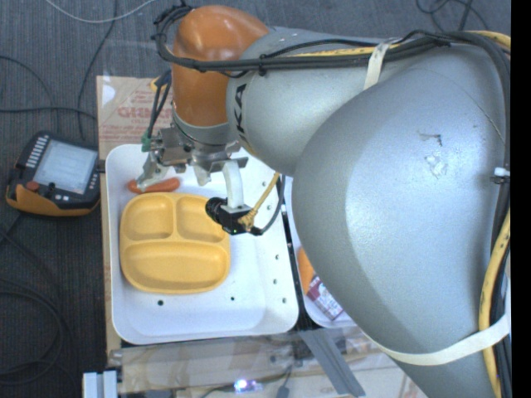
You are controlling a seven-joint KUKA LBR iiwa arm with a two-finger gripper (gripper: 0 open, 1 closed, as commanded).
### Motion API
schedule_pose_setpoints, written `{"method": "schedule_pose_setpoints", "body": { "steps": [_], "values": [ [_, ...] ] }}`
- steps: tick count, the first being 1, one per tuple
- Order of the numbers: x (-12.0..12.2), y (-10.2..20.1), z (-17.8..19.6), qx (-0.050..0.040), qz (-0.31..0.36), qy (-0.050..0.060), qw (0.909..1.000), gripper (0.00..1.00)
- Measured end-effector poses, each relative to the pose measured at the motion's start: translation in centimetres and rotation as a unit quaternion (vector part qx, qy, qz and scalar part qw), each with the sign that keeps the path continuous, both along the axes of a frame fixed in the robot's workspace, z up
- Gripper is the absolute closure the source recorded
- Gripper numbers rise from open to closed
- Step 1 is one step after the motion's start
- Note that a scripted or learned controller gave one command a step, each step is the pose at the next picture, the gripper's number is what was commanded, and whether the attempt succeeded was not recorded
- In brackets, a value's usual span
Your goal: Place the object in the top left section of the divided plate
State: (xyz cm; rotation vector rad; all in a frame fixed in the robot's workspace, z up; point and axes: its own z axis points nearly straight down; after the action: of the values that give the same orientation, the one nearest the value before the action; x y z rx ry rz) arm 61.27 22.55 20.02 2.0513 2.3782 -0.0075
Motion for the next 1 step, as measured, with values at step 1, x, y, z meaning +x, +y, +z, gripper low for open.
{"method": "schedule_pose_setpoints", "body": {
  "steps": [1],
  "values": [
    [-8.66,-2.19,-10.05,0.0016,0.014,-0.009,0.9999,0.00]
  ]
}}
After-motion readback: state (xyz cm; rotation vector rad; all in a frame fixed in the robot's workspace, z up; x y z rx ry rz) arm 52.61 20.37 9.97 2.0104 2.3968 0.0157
